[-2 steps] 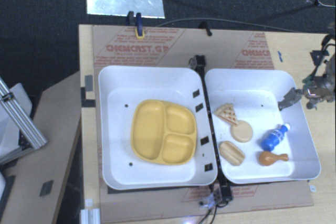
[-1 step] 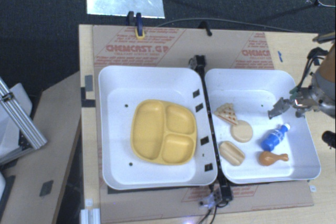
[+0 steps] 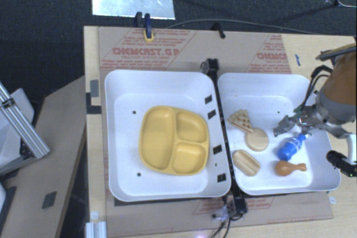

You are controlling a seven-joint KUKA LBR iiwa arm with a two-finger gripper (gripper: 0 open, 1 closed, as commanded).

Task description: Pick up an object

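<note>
The right bin [image 3: 268, 86] holds several toy foods. A tan waffle wedge [image 3: 241, 120] lies at its left, with a round beige biscuit [image 3: 257, 140] just below it and a bread roll [image 3: 246, 163] nearer the front. A blue bottle [image 3: 290, 147] lies tilted right of the biscuit, and an orange-brown drumstick [image 3: 290, 168] sits in front of it. My gripper [image 3: 290, 124] hangs low over the bin's right half, just behind the blue bottle and close above it. Nothing shows in its grasp.
The left bin [image 3: 120, 120] holds a yellow divided plate [image 3: 174, 140]. A black divider with clips [image 3: 217, 131] runs between the bins. The grey arm with its orange band [image 3: 340, 83] enters over the right bin's right wall. Cardboard [image 3: 167, 47] lies under both bins.
</note>
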